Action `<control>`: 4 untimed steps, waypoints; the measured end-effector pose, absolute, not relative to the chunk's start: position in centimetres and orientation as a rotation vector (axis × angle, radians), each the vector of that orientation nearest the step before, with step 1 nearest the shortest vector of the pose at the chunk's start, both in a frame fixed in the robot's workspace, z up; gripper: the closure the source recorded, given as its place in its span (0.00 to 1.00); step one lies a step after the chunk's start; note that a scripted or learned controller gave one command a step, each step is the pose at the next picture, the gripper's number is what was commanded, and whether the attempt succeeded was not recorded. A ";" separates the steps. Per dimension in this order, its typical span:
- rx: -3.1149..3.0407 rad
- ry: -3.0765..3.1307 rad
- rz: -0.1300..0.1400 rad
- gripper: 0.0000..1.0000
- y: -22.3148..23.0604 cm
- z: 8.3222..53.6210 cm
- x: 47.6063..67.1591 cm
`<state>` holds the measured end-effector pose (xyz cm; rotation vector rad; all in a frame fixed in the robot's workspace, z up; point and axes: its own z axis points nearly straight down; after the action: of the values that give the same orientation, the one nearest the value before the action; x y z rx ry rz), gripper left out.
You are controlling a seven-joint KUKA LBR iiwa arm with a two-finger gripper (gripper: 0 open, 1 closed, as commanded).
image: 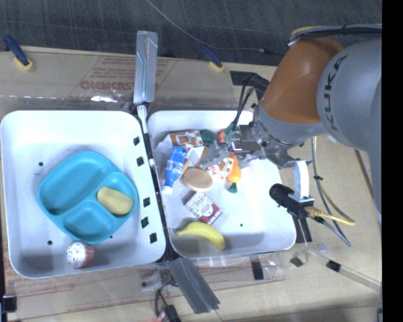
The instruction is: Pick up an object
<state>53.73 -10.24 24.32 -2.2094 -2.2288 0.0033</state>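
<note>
Your banana lies lengthwise along the right bin's near wall, tip pointing left; tool state unclear.

The surface carries two white bins: the right bin sits under the tool, the left bin well beyond it.

- Even, moderately bright light from above; both white bins read clearly.
- Soft, short shadows gather inside the bins' near edges and under the arm.
- Mild glare on the clear sheet along the bench's far edge.
- Slight overall softness; small labels unreadable.
</note>
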 end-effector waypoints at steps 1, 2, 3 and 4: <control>-2.212 -2.229 0.000 0.00 -12.1 10.3 51.8; -2.218 -2.221 0.002 0.00 -13.7 9.1 57.0; -2.053 -2.374 0.007 0.00 -14.9 9.2 60.3; -1.839 -2.546 0.008 0.00 -10.1 11.4 63.9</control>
<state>63.90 -10.07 11.37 -1.8391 -2.5460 0.0078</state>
